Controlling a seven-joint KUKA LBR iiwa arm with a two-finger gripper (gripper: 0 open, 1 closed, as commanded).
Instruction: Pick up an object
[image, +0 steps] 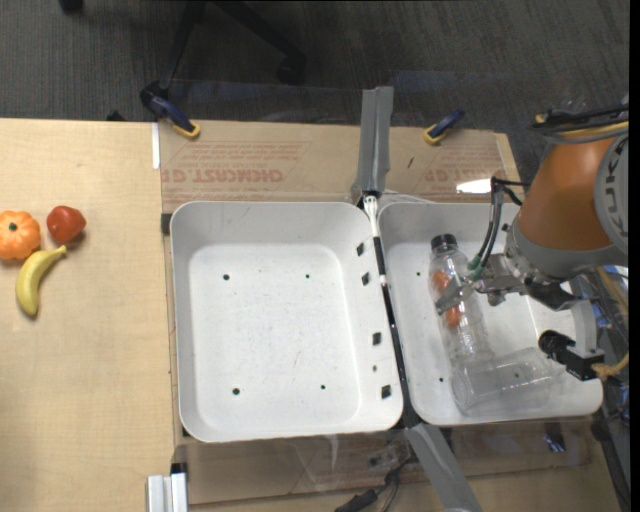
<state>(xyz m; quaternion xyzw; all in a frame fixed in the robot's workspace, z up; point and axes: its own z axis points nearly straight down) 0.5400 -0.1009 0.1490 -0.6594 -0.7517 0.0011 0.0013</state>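
Note:
A clear plastic bottle (452, 295) with an orange label lies in the right bin (415, 390), its cap toward the back. Just in front of it, near the bin's front edge, rests a clear plastic tub (503, 380). My gripper (480, 284) hangs low over the right bin, right beside the bottle's middle on its right side. Whether it touches the bottle is not visible. The grey arm with its orange band (570, 195) covers the back right of that bin.
The left bin (185, 330) sits next to the right one, with a raised divider (378, 290) between them. On the bench at the far left lie an orange fruit (16, 236), a red fruit (66, 223) and a banana (35, 281). Clamps (172, 108) hold cardboard behind the bins.

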